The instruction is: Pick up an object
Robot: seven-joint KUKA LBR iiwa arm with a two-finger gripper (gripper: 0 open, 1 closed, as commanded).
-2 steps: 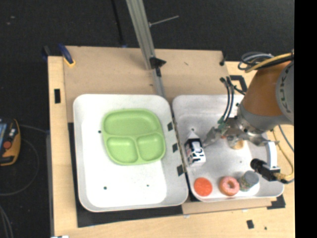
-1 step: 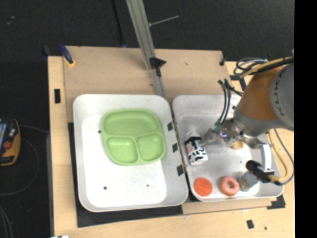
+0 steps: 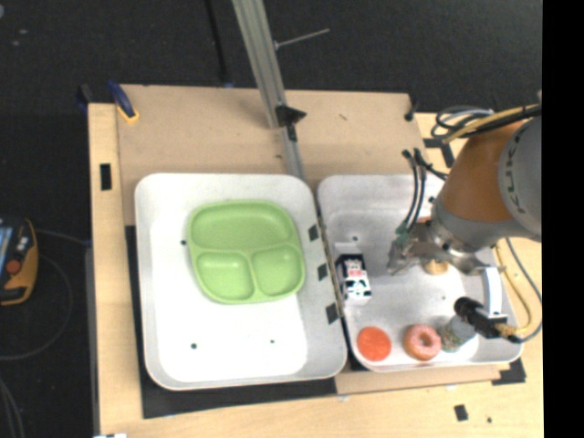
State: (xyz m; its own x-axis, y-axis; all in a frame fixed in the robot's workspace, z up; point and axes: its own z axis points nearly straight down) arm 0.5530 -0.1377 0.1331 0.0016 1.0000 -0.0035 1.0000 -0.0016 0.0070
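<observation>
Two white bins are set side by side on the bench. In the left bin (image 3: pixel 164 336) a green plate (image 3: pixel 245 250) with three compartments is seen, lying flat toward the bin's upper middle. The arm (image 3: pixel 484 185) is reached into the right bin (image 3: pixel 365 199) from the right, and the gripper (image 3: pixel 408 249) is hung low over the bin's middle. How far its jaws are parted cannot be told, and nothing is seen between them. A small black-and-white carton (image 3: pixel 353 276) is lain near the bin's left wall, apart from the gripper. Along the near wall an orange ball (image 3: pixel 373 342), a pink doughnut (image 3: pixel 422 342) and a grey object (image 3: pixel 454 336) are lined up close together.
</observation>
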